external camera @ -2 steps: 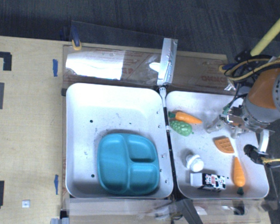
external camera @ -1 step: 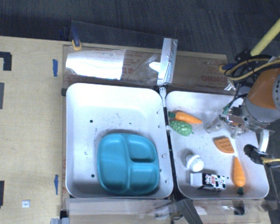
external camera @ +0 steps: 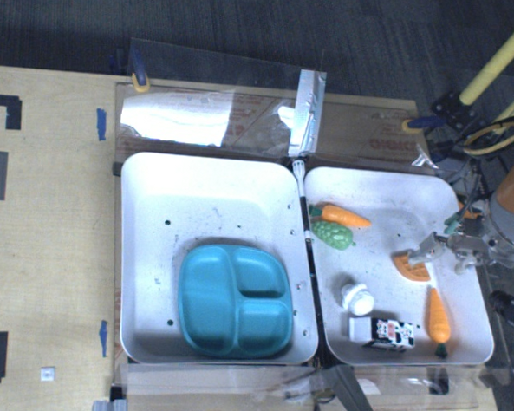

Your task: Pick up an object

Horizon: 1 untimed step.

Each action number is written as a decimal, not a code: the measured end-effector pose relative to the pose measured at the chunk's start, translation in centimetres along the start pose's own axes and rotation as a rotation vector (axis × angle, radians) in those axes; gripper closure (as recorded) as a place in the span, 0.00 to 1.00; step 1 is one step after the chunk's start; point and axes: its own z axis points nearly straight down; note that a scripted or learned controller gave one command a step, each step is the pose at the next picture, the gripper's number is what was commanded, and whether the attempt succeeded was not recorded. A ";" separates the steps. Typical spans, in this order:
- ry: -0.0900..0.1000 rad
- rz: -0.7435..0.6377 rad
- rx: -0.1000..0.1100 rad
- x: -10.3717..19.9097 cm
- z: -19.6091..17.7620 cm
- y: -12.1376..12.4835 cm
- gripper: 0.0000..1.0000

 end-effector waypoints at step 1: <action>0.001 0.094 -0.004 2.1 4.8 -0.7 0.00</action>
